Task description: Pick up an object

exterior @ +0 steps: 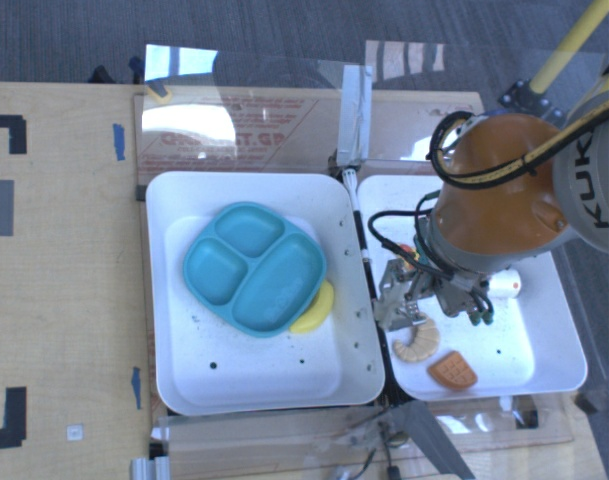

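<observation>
My gripper [409, 313] hangs low in the right bin [554, 368], near its left wall, under the orange wrist band. Just below its fingertips lies a pale tan croissant-shaped toy [418, 344], touching or nearly touching them. An orange cookie-like piece [452, 371] rests a little further toward the front. A small white object with a red tip [504, 286] pokes out from behind the wrist on the right. In the left bin [184, 368] sits a blue divided plate [254, 266] with a yellow item [316, 310] tucked under its right edge.
A clear plastic divider [352, 118] stands upright at the back between the bins. Black cables [384, 230] loop off the wrist over the right bin's left side. The wooden bench [54, 268] stretches to the left.
</observation>
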Robot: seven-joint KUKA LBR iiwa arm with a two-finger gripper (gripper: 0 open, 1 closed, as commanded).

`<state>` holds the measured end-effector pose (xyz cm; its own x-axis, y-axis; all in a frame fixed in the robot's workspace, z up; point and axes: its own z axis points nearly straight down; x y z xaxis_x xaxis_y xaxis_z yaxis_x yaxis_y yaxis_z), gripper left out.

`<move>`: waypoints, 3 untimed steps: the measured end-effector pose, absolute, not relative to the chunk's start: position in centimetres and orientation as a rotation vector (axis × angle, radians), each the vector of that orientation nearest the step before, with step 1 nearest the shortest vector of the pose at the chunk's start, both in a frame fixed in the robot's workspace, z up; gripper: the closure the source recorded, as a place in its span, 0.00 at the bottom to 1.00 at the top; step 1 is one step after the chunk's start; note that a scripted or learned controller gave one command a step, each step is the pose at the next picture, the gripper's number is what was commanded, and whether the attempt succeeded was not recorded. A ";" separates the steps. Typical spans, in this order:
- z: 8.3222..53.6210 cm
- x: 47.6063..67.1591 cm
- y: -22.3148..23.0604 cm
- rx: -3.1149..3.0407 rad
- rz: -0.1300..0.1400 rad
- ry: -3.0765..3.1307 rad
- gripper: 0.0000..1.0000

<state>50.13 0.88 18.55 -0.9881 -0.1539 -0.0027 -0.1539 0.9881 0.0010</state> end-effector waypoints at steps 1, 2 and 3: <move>19.7 50.4 0.9 -0.242 0.001 3.121 1.00; 19.2 49.6 5.1 -1.106 0.001 2.934 1.00; 18.7 53.3 7.2 -1.863 0.001 2.520 1.00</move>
